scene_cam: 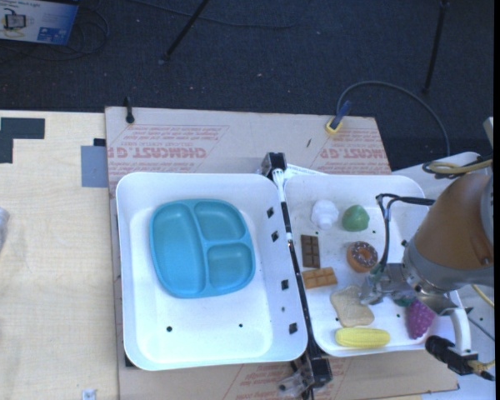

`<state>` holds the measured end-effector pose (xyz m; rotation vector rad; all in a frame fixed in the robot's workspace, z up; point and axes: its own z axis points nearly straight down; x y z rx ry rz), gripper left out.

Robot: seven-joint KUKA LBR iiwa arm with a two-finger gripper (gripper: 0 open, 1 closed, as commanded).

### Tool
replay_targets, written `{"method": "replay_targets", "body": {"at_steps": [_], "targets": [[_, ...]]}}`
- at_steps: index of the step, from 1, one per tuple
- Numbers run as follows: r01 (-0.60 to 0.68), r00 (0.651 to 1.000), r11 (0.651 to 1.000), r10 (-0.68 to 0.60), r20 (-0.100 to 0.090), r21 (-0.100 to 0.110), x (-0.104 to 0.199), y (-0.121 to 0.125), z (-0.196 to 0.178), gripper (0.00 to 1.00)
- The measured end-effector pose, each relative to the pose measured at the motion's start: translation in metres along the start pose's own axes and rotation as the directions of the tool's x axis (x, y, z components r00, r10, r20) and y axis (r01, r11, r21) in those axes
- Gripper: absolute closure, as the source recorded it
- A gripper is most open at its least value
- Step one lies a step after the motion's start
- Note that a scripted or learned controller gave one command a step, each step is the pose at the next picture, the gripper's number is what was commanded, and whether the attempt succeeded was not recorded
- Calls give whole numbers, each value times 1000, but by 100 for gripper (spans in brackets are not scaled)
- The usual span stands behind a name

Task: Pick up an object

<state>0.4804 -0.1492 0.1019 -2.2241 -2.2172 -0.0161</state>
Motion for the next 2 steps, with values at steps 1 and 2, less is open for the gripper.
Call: {"method": "replay_targets", "body": {"at_steps": [1,2], "targets": [[4,1000,1000,-4,7,9,44,64,-84,100],[3,1000,1000,-3,7,10,44,63,-84,0]]}}
